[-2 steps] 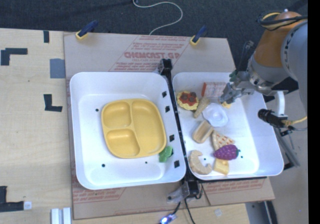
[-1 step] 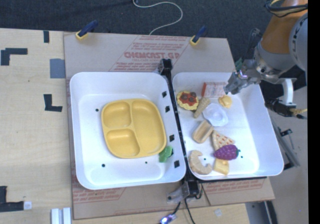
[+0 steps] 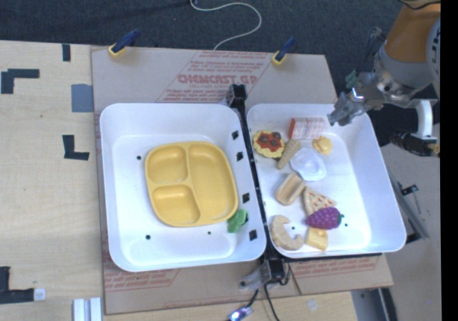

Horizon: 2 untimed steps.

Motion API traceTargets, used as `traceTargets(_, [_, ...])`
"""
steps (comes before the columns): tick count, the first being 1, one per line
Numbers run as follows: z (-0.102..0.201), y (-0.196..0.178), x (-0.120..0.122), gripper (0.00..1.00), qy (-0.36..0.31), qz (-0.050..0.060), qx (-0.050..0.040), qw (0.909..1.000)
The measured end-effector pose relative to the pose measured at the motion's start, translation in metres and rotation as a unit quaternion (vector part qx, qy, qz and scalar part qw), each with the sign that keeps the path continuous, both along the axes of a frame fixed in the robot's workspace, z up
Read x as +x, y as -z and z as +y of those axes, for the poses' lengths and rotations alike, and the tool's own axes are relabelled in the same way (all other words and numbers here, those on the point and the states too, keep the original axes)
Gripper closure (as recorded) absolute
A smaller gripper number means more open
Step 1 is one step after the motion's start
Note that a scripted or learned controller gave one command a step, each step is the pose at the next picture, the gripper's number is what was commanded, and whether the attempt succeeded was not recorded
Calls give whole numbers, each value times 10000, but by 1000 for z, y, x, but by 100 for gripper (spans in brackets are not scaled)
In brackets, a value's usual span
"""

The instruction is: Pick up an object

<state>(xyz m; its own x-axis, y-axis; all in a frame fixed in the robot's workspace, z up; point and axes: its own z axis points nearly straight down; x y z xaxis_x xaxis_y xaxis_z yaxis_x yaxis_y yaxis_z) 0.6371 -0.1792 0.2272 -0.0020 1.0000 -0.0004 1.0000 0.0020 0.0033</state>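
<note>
Toy food (image 3: 300, 191) is seen piled in the right bin (image 3: 379, 184), nothing picked yet. Gripper (image 3: 343, 111) is parked over that bin's far-right corner, beside the red-and-white packet (image 3: 308, 128); grip state can't be told.

tray (image 3: 192, 184) in left bin (image 3: 118, 141) | toy foods (image 3: 300, 191) in right bin (image 3: 372, 191)

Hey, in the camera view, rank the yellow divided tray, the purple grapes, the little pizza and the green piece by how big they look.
1. Yellow divided tray, by far the largest.
2. Little pizza and purple grapes: these look alike in size, so I won't rank them.
3. Green piece, smallest.
</note>
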Motion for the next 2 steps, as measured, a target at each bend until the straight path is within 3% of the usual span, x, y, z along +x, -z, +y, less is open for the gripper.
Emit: traceTargets(2, [93, 17, -55, 100, -9, 42, 8, 10000])
